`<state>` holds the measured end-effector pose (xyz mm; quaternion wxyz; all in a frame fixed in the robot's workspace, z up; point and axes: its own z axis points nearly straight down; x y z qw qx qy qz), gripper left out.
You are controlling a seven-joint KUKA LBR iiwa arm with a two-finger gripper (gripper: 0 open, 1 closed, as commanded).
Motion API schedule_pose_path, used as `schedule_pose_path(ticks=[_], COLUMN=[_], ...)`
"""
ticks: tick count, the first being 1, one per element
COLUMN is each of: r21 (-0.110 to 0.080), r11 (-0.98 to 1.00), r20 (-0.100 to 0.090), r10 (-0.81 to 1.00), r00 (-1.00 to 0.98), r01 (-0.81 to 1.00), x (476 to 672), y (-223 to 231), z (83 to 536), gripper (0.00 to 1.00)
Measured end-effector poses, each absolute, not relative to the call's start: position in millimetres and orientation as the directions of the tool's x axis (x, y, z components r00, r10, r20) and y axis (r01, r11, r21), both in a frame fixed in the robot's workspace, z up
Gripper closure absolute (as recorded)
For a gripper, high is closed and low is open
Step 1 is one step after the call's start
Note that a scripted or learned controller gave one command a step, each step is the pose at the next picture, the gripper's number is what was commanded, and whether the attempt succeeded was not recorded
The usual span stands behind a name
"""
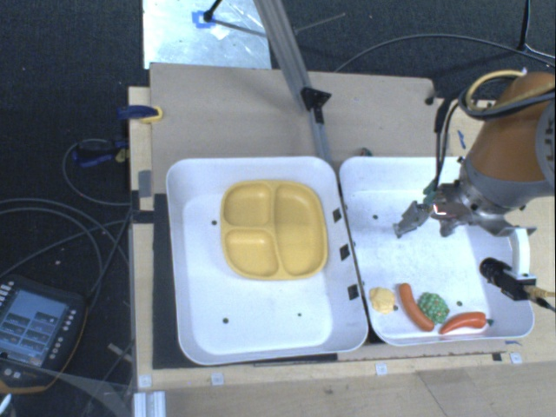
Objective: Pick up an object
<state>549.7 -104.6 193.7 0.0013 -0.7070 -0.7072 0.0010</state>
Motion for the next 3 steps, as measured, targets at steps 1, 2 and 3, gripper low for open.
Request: schedule_pose_path(ticks=[1, 2, 3], r21=[-0.004, 0.003, 0.006], r11=[0.000, 0.001, 0.005], r20=[0.000, 0.000, -0.001], r10=[1.000, 1.000, 1.000], r00=[0.000, -0.001, -0.005], r01=[1.000, 1.000, 1.000], x=[557.7, 559.2, 552.1], y=[-109, -109, -104], z=[137, 151, 206], gripper=[0.00, 1.00, 1.00])
